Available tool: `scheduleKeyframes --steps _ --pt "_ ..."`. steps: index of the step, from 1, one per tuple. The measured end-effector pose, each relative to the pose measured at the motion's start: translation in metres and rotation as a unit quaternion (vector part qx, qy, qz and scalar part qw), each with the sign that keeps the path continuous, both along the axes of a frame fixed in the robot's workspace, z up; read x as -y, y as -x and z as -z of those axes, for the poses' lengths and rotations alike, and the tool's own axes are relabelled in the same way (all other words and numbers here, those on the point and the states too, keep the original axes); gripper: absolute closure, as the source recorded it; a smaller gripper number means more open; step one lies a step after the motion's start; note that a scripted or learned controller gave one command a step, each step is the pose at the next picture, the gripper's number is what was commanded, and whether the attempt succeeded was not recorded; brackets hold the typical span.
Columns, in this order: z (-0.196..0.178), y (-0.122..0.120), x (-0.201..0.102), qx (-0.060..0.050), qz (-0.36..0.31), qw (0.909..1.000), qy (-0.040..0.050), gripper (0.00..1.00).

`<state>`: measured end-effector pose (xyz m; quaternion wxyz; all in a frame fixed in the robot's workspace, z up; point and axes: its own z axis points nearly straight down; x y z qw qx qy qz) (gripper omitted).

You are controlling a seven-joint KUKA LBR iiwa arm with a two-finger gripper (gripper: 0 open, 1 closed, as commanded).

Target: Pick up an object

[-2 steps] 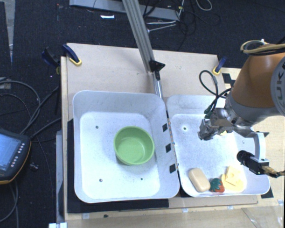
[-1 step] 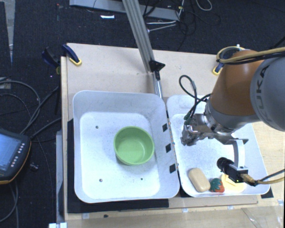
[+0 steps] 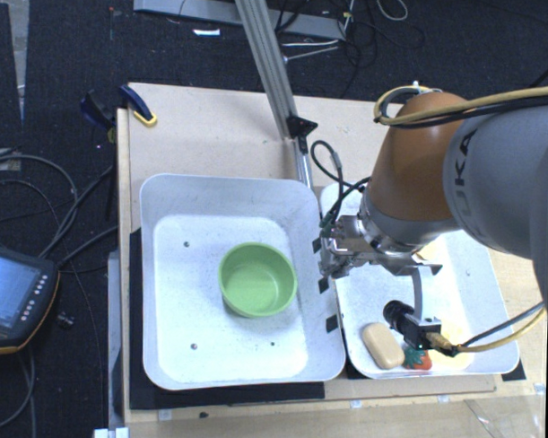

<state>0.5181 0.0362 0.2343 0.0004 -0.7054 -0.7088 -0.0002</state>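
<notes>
A green bowl [image 3: 257, 279] stands upright in the middle of the left bin [image 3: 167, 210]. A tan oval lump [image 3: 383, 344] lies near the front edge of the right bin [image 3: 487, 293], with a small red and green item [image 3: 419, 358] just to its right. My gripper [image 3: 326, 265] hangs over the left side of the right bin, close to the wall between the two bins. It is to the right of the bowl and behind the tan lump. Nothing shows in its grasp. The arm hides much of the right bin's floor.
A slanted metal pole [image 3: 270, 65] rises from behind the bins. A blue and yellow clamp [image 3: 134, 105] sits on the bench's far left corner. A pendant with a screen [image 3: 11, 299] lies on the floor at the left.
</notes>
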Motion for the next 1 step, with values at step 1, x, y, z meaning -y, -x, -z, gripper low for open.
scheduleKeyframes --steps 1 --pt "-0.0103 0.009 -0.0501 0.0 0.0 1.0 -0.0002 1.0"
